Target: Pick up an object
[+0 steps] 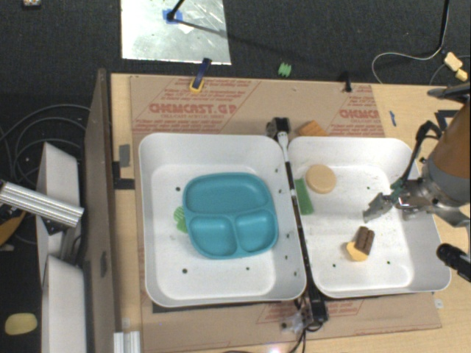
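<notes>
Three objects lie loose for picking in your right bin point(412, 271) (jaws point(377, 207) hover empty, slightly parted) near the brown block point(363, 238).

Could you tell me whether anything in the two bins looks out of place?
The green block leans against the right bin's left wall instead of lying flat, and a green piece pokes out from beneath the blue divided tray.

Bright, even overhead light washes the white bins point(221, 153) nearly featureless, with glare on the metal sheet point(176, 20) at top; shadows stay soft and short, the dark floor point(51, 43) swallows detail, and the whole picture looks slightly soft and grainy
</notes>
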Robot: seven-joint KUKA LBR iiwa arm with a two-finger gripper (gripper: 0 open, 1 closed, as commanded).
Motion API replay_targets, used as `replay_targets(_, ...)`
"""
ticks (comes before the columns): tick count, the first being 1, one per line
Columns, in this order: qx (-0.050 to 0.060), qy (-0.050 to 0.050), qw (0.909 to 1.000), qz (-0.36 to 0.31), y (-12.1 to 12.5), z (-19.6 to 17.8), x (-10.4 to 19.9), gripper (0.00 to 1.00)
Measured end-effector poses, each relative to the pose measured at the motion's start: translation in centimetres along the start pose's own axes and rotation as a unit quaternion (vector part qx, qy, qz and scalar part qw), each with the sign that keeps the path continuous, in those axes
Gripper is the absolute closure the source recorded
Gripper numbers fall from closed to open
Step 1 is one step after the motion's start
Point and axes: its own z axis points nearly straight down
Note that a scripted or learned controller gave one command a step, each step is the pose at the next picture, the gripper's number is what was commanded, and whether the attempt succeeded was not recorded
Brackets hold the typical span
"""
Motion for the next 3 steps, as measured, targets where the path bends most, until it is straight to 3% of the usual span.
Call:
replay_targets(1,-0.004,-0.003,1.0,0.0,-0.3,10.9,2.5,0.0)
replay_targets(2,-0.01,-0.005,0.9999,0.002,0.1,9.0,2.1,1.0)
replay_targets(3,-0.007,0.001,1.0,-0.006,6.5,0.1,9.4,1.0)
